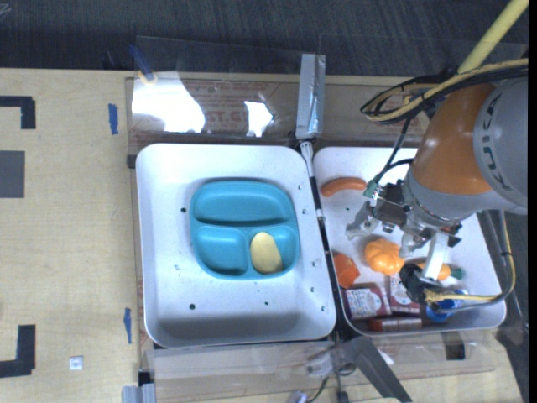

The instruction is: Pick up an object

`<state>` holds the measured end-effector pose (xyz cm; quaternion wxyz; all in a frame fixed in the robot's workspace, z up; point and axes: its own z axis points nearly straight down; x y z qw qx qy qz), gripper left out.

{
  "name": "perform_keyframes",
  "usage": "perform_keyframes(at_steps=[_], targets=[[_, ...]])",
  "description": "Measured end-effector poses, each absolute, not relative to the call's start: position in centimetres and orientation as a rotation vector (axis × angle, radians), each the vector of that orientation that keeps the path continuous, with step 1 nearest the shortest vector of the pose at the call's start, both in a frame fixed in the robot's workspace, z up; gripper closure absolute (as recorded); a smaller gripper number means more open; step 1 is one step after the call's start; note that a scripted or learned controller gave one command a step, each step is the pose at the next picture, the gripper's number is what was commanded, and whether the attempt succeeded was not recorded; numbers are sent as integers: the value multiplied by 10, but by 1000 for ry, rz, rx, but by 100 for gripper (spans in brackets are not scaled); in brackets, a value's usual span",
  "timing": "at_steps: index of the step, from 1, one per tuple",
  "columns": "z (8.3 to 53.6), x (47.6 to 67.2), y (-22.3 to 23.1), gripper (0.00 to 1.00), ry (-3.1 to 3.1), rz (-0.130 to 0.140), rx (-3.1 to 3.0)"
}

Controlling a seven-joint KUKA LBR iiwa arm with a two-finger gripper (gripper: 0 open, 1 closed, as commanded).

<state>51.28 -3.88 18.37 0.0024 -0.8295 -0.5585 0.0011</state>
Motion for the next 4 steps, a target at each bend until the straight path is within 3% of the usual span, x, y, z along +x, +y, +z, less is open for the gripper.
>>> perform_keyframes(at_steps=[1, 2, 3, 4], targets=[[189, 509, -121, 0, -1875, 3, -2523], [253, 516, -117, 0, -1583, 0, -2715], [104, 477, -130, 0, -1644, 10, -2670], [87, 542, -144, 0, -1856, -5, -2539]])
